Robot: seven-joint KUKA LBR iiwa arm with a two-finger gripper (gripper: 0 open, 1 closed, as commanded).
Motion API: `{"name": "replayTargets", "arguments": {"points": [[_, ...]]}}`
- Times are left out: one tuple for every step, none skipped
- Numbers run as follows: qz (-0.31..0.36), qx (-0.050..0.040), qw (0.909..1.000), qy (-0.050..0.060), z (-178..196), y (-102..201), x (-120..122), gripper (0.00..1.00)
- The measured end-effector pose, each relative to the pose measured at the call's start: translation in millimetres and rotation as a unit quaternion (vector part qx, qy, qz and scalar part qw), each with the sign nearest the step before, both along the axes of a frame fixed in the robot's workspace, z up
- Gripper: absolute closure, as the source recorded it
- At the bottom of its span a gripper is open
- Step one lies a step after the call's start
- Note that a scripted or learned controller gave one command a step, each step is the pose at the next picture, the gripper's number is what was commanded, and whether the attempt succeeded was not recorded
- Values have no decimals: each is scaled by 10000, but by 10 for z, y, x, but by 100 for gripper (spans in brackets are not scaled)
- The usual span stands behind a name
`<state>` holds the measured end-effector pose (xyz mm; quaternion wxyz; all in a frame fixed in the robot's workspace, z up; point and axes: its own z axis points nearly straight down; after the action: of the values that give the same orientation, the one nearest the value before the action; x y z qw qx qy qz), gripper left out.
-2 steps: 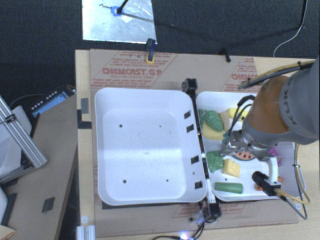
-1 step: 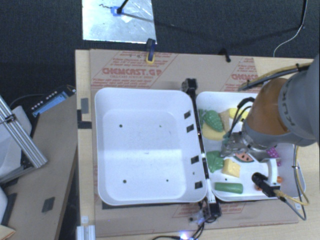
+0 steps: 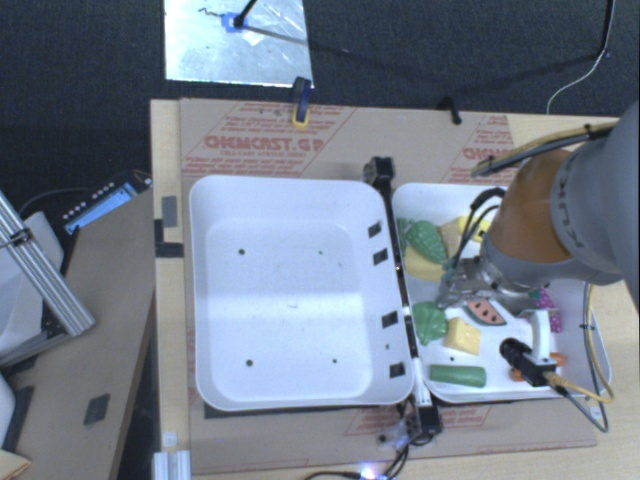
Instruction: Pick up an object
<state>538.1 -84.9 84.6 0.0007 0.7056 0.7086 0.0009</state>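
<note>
Surface: a bench covered with a printed brown cardboard sheet [image 3: 260,128] on a dark carpeted floor, bearing two shallow white bins side by side.
Gripper: the two-finger gripper [image 3: 452,293] is low inside the right white bin [image 3: 430,196], at that bin's middle left. Whether it is open or closed, and whether it has hold of anything, cannot be told.
Closest objects: a red toy watermelon slice [image 3: 487,313] lies just right of the gripper. A green leafy toy piece [image 3: 430,320] lies just below left of it. A yellow cheese-like wedge [image 3: 462,337] sits below, between those two.
Further objects: a long green pod-shaped toy [image 3: 457,375] lies along the bin's lower edge. A second green leafy toy [image 3: 423,236] and a yellow rounded piece [image 3: 422,265] lie above the gripper, near the bin's left wall.
Arm: the grey arm with its orange band [image 3: 530,218] enters from the frame's right, above the right bin.
Left white bin [image 3: 290,288]: centre of the frame, touching the right one.
</note>
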Motion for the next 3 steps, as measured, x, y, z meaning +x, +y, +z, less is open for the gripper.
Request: {"name": "replayTargets", "arguments": {"points": [[-3,-2,10000,-6,3,-120,176,100],[-2,-2,10000,-12,443,-121,193,100],[12,-9,10000,-93,3045,54,-81,100]]}}
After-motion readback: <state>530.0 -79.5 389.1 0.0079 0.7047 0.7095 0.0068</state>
